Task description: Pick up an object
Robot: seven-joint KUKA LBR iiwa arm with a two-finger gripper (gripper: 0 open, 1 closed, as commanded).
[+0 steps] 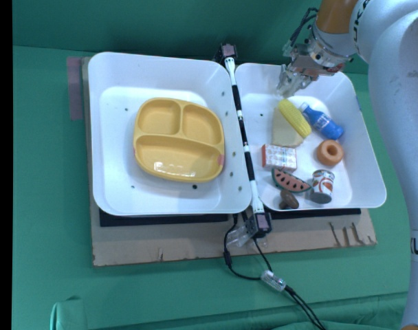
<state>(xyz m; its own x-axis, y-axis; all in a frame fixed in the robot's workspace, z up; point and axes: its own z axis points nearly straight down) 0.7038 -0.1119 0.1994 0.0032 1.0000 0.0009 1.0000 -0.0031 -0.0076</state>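
Progress on the pick looks early: the gripper (289, 86) hangs over the far part of the right bin (370, 177), above the items, and nothing sits between its fingers, so the grasp itself and the lift are judged to be left. Whether those fingers stand wide or narrow cannot be told from this slanted view.

Nearest beneath it lies the corn cob (294, 117), resting across a pale cheese wedge (284, 132) toward the bin's far middle; that cob seems the likeliest target, though any item would do. Just beside the cob, toward the right rim, lies one blue bottle (322, 122), and nearer the front an orange doughnut (329, 152). Along the bin's left side sits one small printed box (279, 157); toward the front edge are one watermelon slice (290, 181), one small brown piece (288, 199) and one tin can (322, 185). That makes eight loose things, one of each.

In the left bin (113, 81) rests a single yellow divided plate (179, 140), with three compartments, near its middle
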